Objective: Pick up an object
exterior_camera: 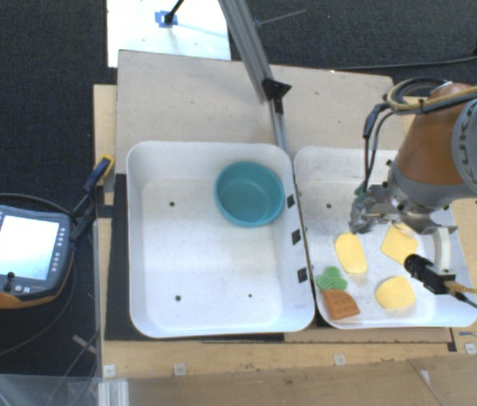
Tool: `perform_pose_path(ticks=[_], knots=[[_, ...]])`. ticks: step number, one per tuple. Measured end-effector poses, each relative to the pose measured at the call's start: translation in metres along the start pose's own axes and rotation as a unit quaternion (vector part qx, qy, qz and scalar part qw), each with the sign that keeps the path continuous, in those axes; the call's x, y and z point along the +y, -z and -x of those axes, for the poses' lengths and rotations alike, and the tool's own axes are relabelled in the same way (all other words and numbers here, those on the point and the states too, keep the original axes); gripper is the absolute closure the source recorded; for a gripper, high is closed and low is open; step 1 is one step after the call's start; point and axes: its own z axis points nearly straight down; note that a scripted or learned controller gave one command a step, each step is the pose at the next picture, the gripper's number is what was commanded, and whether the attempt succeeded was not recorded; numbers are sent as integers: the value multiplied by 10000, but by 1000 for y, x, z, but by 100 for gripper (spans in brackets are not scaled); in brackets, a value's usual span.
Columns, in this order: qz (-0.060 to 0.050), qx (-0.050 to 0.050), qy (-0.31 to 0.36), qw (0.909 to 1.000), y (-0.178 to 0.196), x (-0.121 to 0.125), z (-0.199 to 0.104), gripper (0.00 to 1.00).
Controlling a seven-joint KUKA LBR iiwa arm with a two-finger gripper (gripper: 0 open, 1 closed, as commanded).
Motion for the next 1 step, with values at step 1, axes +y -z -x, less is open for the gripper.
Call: perform_pose_path(ticks=[1], knots=[[0, 2, 2, 10000, 45, 5, -6, 100]])
